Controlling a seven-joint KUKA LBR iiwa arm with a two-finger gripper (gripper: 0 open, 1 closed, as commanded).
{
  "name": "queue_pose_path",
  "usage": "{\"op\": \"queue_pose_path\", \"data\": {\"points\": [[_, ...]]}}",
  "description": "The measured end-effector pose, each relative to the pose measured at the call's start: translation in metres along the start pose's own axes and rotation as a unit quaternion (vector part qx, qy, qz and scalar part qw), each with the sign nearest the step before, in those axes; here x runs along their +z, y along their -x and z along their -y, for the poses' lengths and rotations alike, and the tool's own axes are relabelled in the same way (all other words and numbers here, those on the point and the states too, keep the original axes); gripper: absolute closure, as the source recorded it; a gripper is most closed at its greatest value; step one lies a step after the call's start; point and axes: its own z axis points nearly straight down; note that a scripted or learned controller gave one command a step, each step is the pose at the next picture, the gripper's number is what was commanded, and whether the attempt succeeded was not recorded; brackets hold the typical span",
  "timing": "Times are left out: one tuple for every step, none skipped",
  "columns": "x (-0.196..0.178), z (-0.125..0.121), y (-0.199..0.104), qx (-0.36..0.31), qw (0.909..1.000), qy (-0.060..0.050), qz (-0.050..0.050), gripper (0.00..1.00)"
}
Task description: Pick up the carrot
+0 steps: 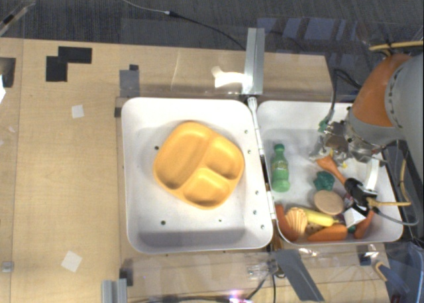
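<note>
The fingers (331, 151) are parked low in the right bin (298, 122), and whether they're spread or clamped can't be made out, too much wrist hardware in the way. An orange carrot (333, 169) is seen poking out right under them, its long axis running diagonally from the fingers down toward the lower right, so it's basically touching or just below the tips. Nothing can be confirmed as gripped.

Biggest down to smallest: one desk (59, 182), two white bins, the left bin (132, 229) carrying one yellow divided plate (197, 164). One green bottle (280, 168) is lying near the divider, one small teal piece (324, 180) sits beside the carrot, plus one tan disc (327, 201). A jumble of orange and yellow toy food (317, 223) is piled along the front, not countable.
</note>
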Motion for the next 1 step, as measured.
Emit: {"op": "queue_pose_path", "data": {"points": [[-0.0858,-0.0397,-0.0178,0.039,0.9992,-0.002,0.0,1.0]]}}
